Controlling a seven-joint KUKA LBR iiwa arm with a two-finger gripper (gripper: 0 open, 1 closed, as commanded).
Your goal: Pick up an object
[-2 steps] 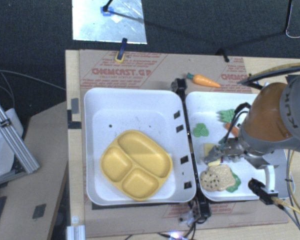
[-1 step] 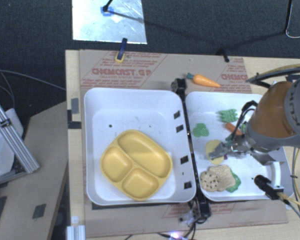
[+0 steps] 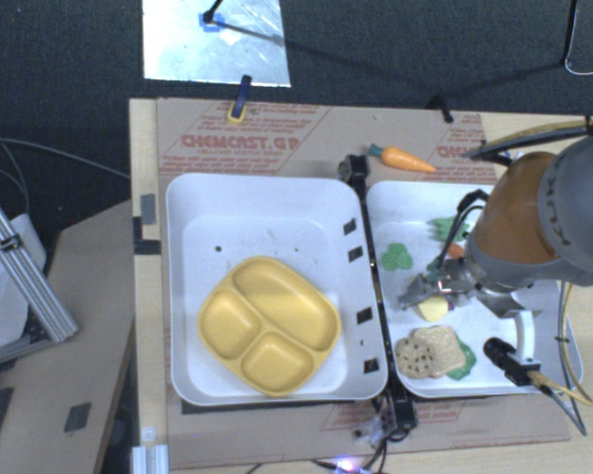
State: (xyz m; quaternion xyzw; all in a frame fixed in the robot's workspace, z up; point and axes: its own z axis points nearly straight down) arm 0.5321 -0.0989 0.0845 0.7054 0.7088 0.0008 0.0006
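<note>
Camera view: fixed above the bench (image 3: 148, 265), looking down on both bins.
Arm: reaching in from the right, wrist bent low over the right bin (image 3: 405, 200), probably to bring the tool down among the toy foods.
Gripper (image 3: 422, 291): metal tips low near the bin's middle, just above a small yellow piece (image 3: 433, 309); touching or merely close, impossible to tell (spread or pressed together, likewise).
Likely target: that yellow piece, still lying on the bin floor.
Right bin contents: green leafy piece (image 3: 397, 258) toward the left wall; cookie-like round (image 3: 427, 352) on a green leaf at the near edge; green and orange bits by the far edge, partly hidden by the arm.
Left bin (image 3: 193, 215): yellow divided tray (image 3: 268, 324), tilted diagonally.
Bench, far edge: toy carrot (image 3: 401, 159), outside both bins.
</note>
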